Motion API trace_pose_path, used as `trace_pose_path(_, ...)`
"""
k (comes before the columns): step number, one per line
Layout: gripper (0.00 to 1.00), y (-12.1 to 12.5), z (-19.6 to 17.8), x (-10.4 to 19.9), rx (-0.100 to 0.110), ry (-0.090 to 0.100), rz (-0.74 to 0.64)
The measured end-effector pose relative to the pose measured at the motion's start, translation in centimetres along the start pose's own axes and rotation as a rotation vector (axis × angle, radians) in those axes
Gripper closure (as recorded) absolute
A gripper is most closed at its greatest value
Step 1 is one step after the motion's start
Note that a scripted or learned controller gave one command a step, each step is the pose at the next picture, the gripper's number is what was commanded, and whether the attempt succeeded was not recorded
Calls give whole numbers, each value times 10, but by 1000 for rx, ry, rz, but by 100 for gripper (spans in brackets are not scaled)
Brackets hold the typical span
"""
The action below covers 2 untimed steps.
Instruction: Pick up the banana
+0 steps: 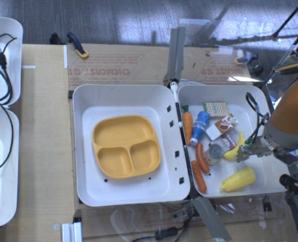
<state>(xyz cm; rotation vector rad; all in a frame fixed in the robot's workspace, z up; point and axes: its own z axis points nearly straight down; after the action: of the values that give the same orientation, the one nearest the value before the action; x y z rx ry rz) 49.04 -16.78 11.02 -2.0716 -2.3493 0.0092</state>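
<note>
Yellow and curved, the banana [234, 148] is lying in the right bin [224, 92], at about 3 o'clock from the bin's middle, close to its right wall. The pincer [243, 153] is hanging right at the lower end of the banana, and its dark fingers [247, 146] are standing around this end, but I cannot tell if they are clenched on the fruit or only touching it. The grey arm [285, 135] with its orange band is reaching in from 3 o'clock of the view. At 6 o'clock from the banana, a yellow squeeze bottle [238, 179] is lying on its side. At 9 o'clock from the banana a small round can [215, 151] is resting just beside it, and further at 9 o'clock two sausages [201, 158] are lying near the bin's left wall. At 11 o'clock from the banana a blue bottle [199, 127] and a carrot [187, 126] are lying side by side. The left bin [88, 97] is carrying a yellow divided tray [126, 146] with three compartments. Both bins are sitting on the light wooden surface [43, 135].
</note>
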Motion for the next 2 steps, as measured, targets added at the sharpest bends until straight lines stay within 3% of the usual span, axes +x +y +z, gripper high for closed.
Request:
trace_pose_path(1, 0, 0, 0, 0, 0, 0, 1)
trace_pose_path(2, 100, 0, -6, 0, 5, 1, -1)
